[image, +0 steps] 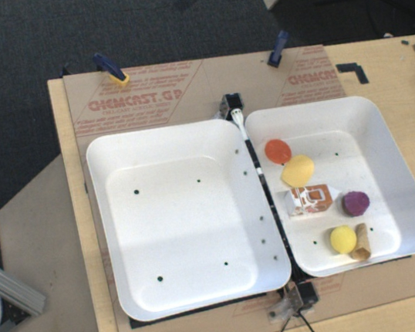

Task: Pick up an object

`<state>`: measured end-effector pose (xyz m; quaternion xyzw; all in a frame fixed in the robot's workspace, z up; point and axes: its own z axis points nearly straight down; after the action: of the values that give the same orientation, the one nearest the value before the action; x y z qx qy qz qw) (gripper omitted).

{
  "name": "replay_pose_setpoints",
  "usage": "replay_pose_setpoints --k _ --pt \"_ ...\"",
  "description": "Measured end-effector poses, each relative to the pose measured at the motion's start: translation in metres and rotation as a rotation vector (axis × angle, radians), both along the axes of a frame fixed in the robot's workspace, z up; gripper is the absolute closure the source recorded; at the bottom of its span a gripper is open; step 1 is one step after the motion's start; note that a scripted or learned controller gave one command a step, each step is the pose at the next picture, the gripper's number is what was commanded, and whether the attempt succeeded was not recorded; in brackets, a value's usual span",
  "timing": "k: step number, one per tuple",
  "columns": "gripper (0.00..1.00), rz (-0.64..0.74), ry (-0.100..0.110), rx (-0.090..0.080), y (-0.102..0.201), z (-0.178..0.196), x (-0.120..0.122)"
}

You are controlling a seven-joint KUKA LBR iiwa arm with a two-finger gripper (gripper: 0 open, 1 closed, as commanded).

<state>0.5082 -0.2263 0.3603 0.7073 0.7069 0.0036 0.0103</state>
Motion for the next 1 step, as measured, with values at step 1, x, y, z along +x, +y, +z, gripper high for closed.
replay_pose_setpoints --k 1 --pt "1.00 0.009 -0.003 0.003 0.0629 0.1596 0.0329"
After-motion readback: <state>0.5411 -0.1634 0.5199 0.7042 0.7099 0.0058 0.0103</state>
